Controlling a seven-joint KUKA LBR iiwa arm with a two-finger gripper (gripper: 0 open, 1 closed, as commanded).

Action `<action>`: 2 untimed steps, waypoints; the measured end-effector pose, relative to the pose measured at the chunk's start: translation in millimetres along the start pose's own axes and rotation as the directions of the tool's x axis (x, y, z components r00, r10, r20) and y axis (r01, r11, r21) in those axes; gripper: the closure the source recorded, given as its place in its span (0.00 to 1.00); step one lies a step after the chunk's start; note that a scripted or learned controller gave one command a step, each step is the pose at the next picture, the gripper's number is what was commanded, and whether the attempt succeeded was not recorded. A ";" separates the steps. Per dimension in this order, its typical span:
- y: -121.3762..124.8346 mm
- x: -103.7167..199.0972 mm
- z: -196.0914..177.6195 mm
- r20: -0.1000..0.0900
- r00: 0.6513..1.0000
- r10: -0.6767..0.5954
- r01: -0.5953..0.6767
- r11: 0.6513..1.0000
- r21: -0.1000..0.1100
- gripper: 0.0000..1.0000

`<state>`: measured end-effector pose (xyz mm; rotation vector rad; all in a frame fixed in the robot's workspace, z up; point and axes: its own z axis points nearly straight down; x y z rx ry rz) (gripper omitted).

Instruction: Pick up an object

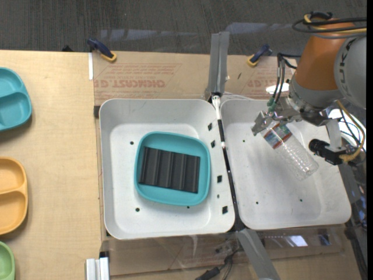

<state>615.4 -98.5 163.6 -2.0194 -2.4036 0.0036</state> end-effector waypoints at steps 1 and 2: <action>-21.9 -8.7 37.4 -0.002 0.986 -0.166 0.166 0.986 0.002 1.00; -23.1 22.6 -25.7 0.001 0.991 -0.137 0.137 0.991 0.000 1.00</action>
